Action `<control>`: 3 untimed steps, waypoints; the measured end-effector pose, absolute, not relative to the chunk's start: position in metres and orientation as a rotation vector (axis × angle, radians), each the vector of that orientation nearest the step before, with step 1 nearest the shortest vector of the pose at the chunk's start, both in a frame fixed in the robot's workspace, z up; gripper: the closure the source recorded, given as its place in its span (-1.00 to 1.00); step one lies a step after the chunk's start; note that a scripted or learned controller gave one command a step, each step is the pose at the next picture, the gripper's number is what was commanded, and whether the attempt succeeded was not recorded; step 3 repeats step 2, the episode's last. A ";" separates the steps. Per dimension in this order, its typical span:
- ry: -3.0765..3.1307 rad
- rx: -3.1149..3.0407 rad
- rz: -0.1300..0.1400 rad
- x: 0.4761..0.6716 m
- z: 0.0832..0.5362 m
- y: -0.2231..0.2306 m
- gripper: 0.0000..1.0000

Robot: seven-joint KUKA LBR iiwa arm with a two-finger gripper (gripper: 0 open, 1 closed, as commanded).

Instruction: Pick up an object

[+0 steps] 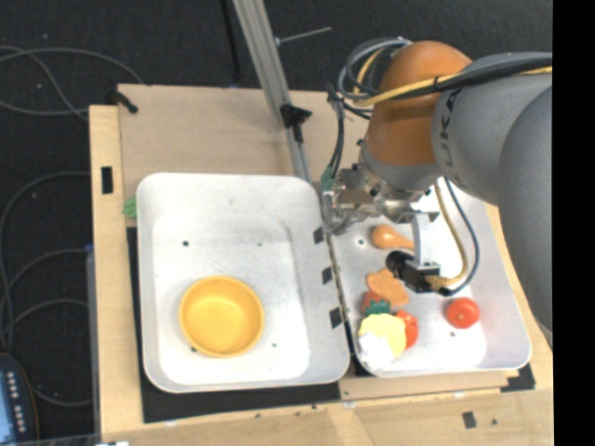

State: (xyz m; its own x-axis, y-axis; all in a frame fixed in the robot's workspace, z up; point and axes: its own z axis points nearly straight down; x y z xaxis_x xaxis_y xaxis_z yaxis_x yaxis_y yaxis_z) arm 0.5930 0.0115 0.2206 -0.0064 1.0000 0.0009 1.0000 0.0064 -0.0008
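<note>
Well, the grey arm's two-finger gripper [349, 214] hangs over the shallow white right bin's [502, 342] upper left corner, nothing visibly between it; lower in that bin lie a small orange oval piece [390, 238], a red round tomato-like toy [462, 313] and a yellow-white-red clump [386, 331]; left of that bin, a yellow plastic bowl [221, 316] sits.

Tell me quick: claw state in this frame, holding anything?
Claw: cannot be told. It sits over the right bin near its left wall, with the wrist covering it from above.
</note>
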 end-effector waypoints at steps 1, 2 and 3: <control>-2.228 -2.211 -0.001 0.578 0.217 0.066 1.00; -2.222 -2.220 -0.002 0.578 0.218 0.063 -1.00; -2.222 -2.220 -0.002 0.578 0.218 0.063 -1.00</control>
